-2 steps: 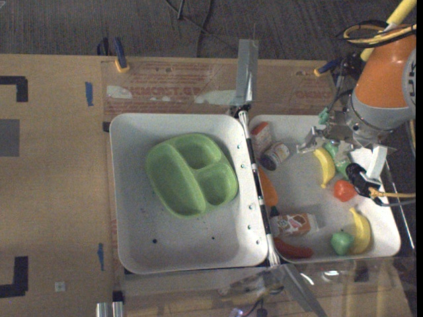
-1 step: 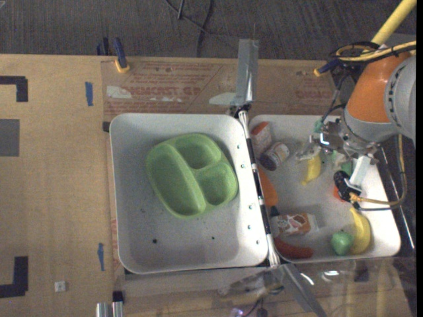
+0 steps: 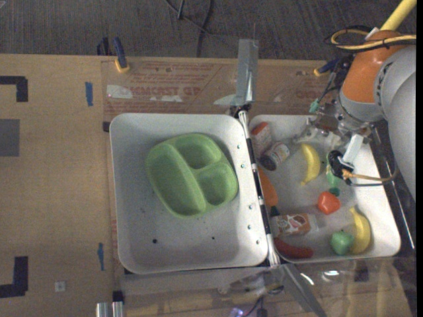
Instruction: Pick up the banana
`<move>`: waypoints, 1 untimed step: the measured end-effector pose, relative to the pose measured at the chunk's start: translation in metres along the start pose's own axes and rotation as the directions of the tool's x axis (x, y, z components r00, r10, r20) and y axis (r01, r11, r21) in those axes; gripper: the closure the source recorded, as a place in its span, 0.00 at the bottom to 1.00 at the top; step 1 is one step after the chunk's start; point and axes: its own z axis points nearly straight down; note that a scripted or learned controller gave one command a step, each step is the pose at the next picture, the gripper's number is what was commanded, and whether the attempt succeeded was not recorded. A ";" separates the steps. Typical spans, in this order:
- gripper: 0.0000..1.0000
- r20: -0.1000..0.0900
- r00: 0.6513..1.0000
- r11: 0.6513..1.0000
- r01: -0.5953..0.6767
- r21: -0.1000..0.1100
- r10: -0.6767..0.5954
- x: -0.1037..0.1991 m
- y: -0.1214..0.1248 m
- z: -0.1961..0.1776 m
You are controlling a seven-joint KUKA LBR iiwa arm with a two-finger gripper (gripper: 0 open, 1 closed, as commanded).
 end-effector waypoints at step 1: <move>1.00 0.005 1.000 1.000 0.002 -0.006 -0.002 -0.001 0.002 -0.013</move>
